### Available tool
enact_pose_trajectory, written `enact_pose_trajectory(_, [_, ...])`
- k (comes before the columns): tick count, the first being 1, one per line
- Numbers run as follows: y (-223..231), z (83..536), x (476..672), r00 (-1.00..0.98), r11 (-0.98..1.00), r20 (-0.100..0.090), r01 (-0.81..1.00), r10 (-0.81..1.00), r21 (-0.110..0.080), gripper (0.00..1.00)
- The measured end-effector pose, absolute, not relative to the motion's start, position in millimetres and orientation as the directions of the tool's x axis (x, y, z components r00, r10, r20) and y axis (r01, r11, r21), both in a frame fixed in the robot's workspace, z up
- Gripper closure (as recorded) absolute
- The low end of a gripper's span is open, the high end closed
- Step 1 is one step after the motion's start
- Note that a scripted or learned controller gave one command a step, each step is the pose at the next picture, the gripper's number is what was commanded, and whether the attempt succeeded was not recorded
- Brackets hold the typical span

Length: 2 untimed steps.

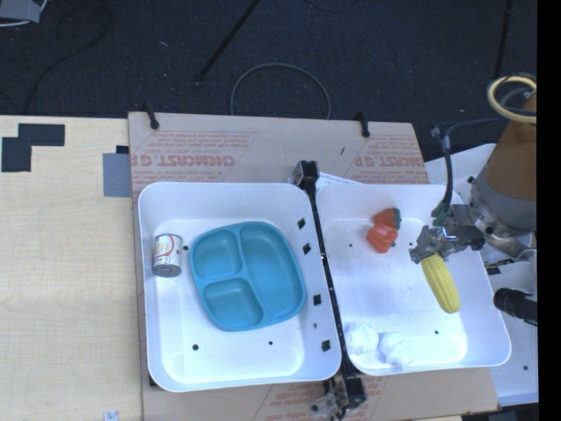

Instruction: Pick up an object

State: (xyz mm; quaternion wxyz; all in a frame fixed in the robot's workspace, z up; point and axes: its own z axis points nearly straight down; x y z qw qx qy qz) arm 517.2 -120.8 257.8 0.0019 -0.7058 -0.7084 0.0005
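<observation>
Gripper (429, 244) sits at the top end of a yellow corn cob (442, 284) in the right bin (491, 358); finger state unclear, corn apparently not yet lifted.

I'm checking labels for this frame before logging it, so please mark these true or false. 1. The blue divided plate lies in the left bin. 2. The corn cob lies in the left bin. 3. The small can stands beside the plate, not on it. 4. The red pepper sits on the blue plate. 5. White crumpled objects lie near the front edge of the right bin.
1. True: the blue divided plate lies in the left bin.
2. False: the corn cob lies in the right bin, at the gripper.
3. True: the small can stands left of the plate.
4. False: the red pepper is in the right bin.
5. True: the white crumpled objects lie there.
</observation>
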Motion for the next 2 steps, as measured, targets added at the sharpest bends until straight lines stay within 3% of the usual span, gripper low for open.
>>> enact_pose_trajectory(2, [-26, 256, 511.2, -0.002, 0.002, 0.001, 1.000, 1.000, -0.004, 1.00])
